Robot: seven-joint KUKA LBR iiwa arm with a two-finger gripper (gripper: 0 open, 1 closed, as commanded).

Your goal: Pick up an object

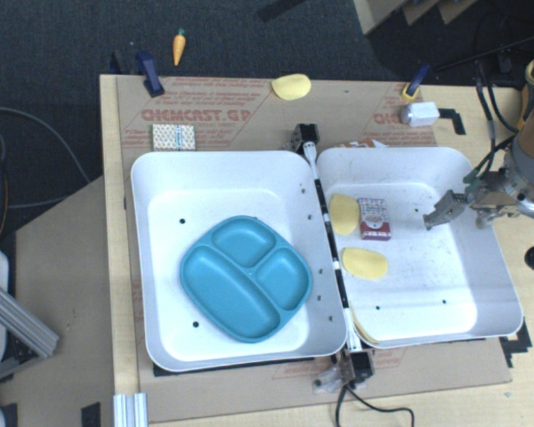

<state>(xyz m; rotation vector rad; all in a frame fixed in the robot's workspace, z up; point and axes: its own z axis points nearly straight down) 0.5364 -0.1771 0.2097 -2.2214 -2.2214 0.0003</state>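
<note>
Gripper (447, 210) poised over right bin (481, 318), near its right wall, fingers apart with nothing between them. 3 candidate objects grouped at left side of right bin: small red-and-white packet (374, 219) nearest gripper, pale yellow round piece (343, 213) touching packet's left edge, yellow lemon-shaped piece (364, 263) just below both. Blue divided plate (245, 277) lying in left bin (160, 238).

Judged step: approach, grasp not begun. Recommended: travel left toward packet, centre fingers across its narrow width, descend clear of round piece, then close. Risk noted: packet flat and thin, may slip or be pushed.

Fingertips small and partly blurred. Packet print unreadable. Wrist cut off at frame edge.
</note>
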